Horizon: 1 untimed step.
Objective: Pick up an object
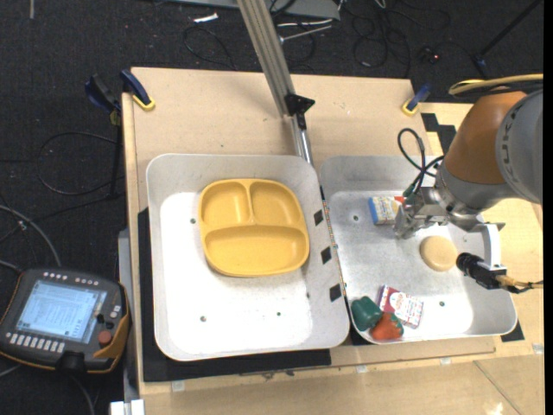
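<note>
The fingers I can't make out from here; the gripper point(408, 223) sits low in the right bin point(492, 322), just right of the small blue-and-white carton point(384, 208), maybe touching it. A tan round object point(437, 252) lies just below and right of the carton. A red-and-white packet point(403, 306) and a green-and-red toy point(377, 317) sit further down from the carton, at the bin's near edge. To grab the carton well, I'd centre over it first. The arm point(492, 150) reaches in from the carton's right, wrist bent downward.
</note>
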{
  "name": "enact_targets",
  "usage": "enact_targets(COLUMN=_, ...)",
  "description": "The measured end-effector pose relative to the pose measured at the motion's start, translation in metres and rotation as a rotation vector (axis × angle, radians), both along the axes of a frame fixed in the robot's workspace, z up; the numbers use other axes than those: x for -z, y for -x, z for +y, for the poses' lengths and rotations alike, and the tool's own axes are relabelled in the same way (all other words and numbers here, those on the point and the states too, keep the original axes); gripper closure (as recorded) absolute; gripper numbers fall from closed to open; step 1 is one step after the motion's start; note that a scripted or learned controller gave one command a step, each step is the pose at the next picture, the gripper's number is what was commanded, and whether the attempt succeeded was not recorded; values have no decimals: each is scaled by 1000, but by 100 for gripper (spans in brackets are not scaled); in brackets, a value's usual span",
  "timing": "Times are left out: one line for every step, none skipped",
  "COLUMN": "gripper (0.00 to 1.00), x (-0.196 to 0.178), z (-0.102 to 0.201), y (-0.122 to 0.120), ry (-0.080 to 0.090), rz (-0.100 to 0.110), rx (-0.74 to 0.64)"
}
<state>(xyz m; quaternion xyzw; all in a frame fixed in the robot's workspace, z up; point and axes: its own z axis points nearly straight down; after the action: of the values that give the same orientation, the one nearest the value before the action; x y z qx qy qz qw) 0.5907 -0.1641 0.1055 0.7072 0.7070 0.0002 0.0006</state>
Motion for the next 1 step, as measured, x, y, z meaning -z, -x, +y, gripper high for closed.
enact_targets(gripper=100, x=-52, z=3, y=-11, ry=1, rz=-5, rx=-3)
